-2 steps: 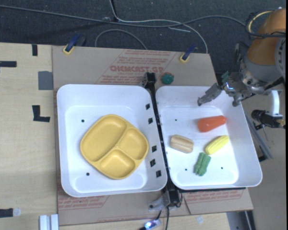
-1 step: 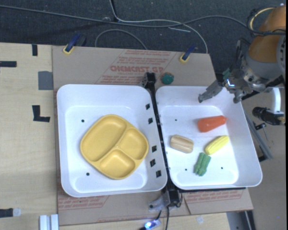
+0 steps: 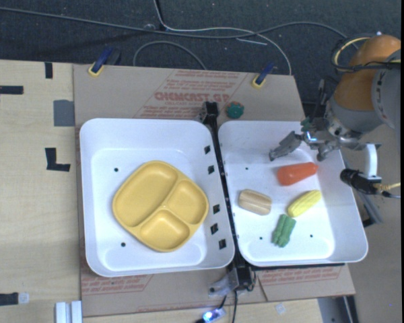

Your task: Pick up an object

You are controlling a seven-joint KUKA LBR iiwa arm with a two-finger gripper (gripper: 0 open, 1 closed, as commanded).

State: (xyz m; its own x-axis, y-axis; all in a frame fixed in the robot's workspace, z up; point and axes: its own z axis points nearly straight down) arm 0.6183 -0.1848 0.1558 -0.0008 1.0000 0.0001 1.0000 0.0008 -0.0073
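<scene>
Grey arm (image 3: 363, 106) low over right bin (image 3: 256, 247), beside carrot (image 3: 297, 173).

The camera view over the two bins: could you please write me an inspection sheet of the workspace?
Surface: two white bins, left bin, right bin, on cardboard.
Job's things: right bin holds orange carrot, tan bread roll, yellow corn, green vegetable.
Clutter: yellow divided plate in left bin; teal object on the cardboard.
Grippers: gripper open over right bin, above the carrot, holding nothing.
Cables: black cables behind the bench.
Surroundings: dark carpet.
</scene>
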